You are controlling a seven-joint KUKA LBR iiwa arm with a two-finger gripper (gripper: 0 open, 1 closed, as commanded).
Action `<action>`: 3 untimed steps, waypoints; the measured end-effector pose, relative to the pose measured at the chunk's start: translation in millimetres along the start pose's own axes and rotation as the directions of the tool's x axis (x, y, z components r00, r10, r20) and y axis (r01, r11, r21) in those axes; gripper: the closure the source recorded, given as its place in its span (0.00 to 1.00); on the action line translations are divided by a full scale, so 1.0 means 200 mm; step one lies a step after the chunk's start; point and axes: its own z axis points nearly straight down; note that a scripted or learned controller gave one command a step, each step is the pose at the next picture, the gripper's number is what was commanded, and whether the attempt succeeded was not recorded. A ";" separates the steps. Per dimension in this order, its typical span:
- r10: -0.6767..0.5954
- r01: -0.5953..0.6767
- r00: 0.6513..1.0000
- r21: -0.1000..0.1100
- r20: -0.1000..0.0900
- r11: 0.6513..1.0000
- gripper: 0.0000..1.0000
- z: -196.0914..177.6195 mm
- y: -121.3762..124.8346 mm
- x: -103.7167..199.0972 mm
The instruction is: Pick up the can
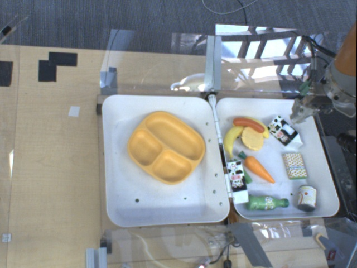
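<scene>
The can [306,197] is small, with a pale label and a dark base. It stands near the front right corner of the right bin [329,175]. My gripper [300,111] hangs over that bin's far right edge, well behind the can and just right of a black-and-white carton [282,130]. Nothing shows between its tips.
The right bin also holds a banana [231,140], a hot dog [249,124], a round yellow piece [252,140], a carrot [259,169], a cracker box [294,165], a green bottle [266,203] and a second cow-print carton [237,176]. A yellow divided plate [165,146] lies in the left bin [120,200].
</scene>
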 end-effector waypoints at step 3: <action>0.361 -0.361 0.932 0.007 0.004 0.932 0.00 -0.79 -0.44 -0.13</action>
